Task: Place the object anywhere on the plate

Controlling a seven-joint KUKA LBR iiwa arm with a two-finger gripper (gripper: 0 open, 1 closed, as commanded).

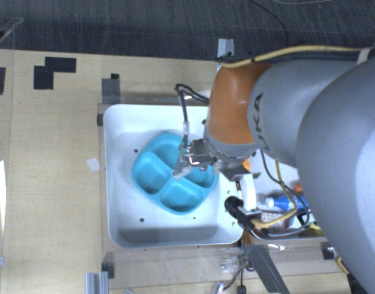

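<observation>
The wooden bench (46,182) runs along the left, with black square marks near its far left corner. Standing on it is the left white bin (117,164), its rim reaching from the bench's middle toward the arm. Inside this bin lies a blue divided plate (153,173) with three compartments, set nearer the bin's right wall than its left and roughly midway between the far and near walls.

Over the plate's right part, above where the dividers meet, hangs the gripper (186,163). Its metal tip is small and partly hidden by the wrist, so I cannot tell whether the claw is released or clenched, and nothing can be made out between its tips. A thin black cable loops up from the gripper toward the far edge of the bin.

Right of that comes the arm's orange band (233,109), then the large grey arm (322,146) covering most of the right bin (285,175). At that bin's near edge, below the wrist, several small items (279,204) lie together, among them blue and orange pieces; their kinds are unclear, and which one is the task's object cannot be told.
</observation>
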